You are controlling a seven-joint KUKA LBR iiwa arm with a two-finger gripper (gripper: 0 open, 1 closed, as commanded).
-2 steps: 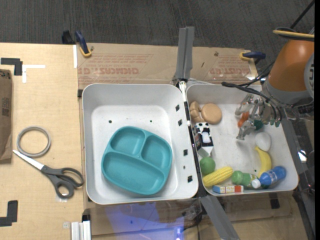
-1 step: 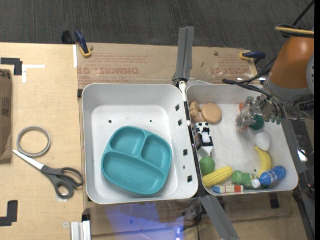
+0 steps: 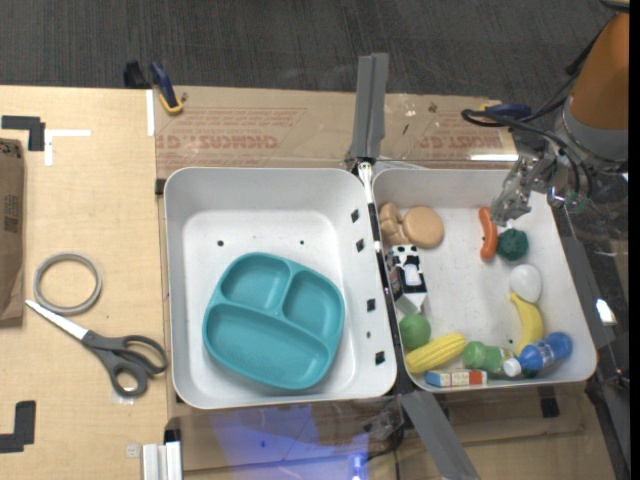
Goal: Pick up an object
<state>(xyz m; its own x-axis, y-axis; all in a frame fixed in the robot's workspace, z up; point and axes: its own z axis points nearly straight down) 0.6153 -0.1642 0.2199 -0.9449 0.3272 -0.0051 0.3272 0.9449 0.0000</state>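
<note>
My gripper (image 3: 516, 200) hangs over the far right part of the right bin (image 3: 450, 183), just above and right of an orange sausage (image 3: 487, 234) and a dark green ball (image 3: 513, 244). Nothing shows between its fingers. Further down lie a white egg (image 3: 526, 282), a banana (image 3: 529, 320), a blue-capped bottle (image 3: 540, 354), a corn cob (image 3: 434, 351), a green pepper (image 3: 414, 329), a green vegetable (image 3: 482, 355) and a tan bun (image 3: 422, 227).
The left bin (image 3: 190, 198) holds a teal divided plate (image 3: 274, 319). A black-and-white carton (image 3: 406, 271) lies by the divider. Scissors (image 3: 105, 349) and a tape roll (image 3: 67, 282) rest on the bench at left.
</note>
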